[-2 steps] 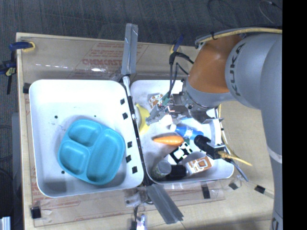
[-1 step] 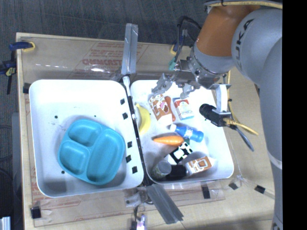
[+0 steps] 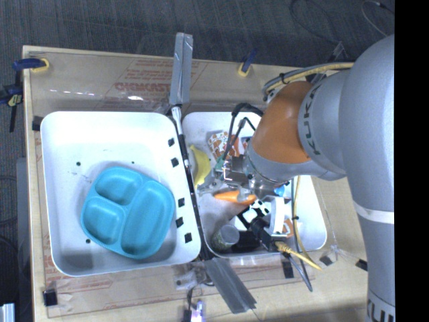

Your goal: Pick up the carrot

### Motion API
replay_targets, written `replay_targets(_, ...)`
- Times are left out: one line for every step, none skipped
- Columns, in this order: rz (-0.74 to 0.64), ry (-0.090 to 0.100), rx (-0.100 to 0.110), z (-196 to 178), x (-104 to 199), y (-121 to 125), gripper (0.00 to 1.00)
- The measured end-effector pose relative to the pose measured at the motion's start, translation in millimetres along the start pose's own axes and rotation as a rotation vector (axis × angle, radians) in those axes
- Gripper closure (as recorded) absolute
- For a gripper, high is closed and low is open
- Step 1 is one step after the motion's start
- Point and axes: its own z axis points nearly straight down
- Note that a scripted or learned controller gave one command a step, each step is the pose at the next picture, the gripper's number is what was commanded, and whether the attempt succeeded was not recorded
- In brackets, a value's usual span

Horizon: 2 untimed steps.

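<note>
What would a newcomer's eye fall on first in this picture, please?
Probably the big grey arm with its orange band, reaching from the right over the right bin. Next, the blue tray lying alone in the left bin. Then the carrot, a small orange piece amid clutter under the wrist.

From my feed I look down on a pale wooden worktop (image 3: pixel 87 66) with red printing showing through a clear glossy sheet that catches a few streaks of light. Around it lies dark grey carpet floor (image 3: pixel 100 9). Blue clamps (image 3: pixel 27 64) grip the worktop's left edge, and another (image 3: pixel 248 62) sits at its far edge. Dark cables (image 3: pixel 322 5) trail over the floor at the upper right.
</note>
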Motion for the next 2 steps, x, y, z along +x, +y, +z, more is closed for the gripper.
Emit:
replay_targets(0.051, 0.001, 0.0, 68.2, -69.2, 24.7, 0.0)
replay_targets(0.045, 0.001, 0.009, 62.7, -69.0, 23.9, 1.0)
